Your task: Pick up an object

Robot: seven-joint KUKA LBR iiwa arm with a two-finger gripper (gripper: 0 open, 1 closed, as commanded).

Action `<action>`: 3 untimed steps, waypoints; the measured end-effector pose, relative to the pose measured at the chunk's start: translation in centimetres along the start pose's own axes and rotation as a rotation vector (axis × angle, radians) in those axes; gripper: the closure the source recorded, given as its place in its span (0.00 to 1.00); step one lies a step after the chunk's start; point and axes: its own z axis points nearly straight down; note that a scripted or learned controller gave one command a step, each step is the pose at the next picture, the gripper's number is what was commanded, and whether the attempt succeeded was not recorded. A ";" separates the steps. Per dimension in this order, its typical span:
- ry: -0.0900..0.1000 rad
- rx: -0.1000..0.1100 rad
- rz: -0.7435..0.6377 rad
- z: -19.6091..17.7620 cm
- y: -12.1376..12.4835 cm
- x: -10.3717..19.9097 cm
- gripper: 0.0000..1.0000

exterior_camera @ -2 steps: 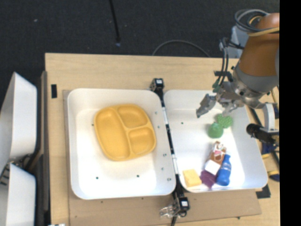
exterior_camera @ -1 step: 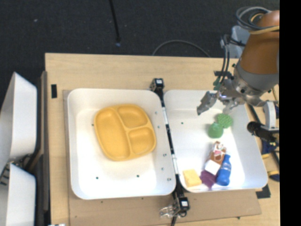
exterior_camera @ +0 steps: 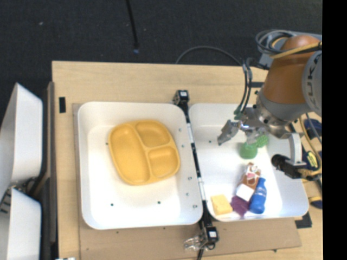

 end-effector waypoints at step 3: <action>0.000 -0.007 0.006 7.2 -0.5 -0.3 1.00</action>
